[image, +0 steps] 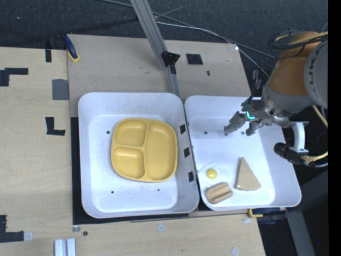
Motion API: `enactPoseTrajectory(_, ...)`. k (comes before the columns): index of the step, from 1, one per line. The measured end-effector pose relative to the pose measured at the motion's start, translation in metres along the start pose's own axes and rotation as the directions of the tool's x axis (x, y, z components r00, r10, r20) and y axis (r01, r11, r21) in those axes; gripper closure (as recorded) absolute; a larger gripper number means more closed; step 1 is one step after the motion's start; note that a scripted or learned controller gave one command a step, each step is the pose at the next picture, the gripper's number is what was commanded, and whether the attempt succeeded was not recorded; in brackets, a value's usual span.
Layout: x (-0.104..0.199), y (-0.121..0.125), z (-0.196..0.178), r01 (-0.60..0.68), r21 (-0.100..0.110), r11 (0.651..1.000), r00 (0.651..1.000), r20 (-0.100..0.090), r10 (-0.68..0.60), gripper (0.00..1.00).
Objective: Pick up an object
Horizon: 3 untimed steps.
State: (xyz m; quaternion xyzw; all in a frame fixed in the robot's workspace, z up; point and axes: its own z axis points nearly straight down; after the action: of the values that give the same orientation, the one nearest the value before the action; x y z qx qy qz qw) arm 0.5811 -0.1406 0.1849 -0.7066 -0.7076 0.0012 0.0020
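Tan wedge below spread jaws

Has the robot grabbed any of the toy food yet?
Not yet. The gripper hangs open over the bare upper part of the right bin, with nothing between its fingers. The fried egg, the bread roll and the wedge all lie at the near end of that bin. The yellow plate sits in the left bin. Reaching, gripping and lifting are all still left.
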Motion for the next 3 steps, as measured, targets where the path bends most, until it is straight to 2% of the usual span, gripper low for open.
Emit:
enactPoseTrajectory(1,0.0,0.001,-0.001,0.0,-0.003,1.0,1.0,0.001,0.0,0.0)
enactPoseTrajectory(2,0.004,0.007,0.06,0.001,0.001,1.0,1.0,0.001,-0.001,0.0)
enactPoseTrajectory(3,0.004,0.008,0.101,0.0,-0.005,1.0,1.0,0.004,0.0,0.0)
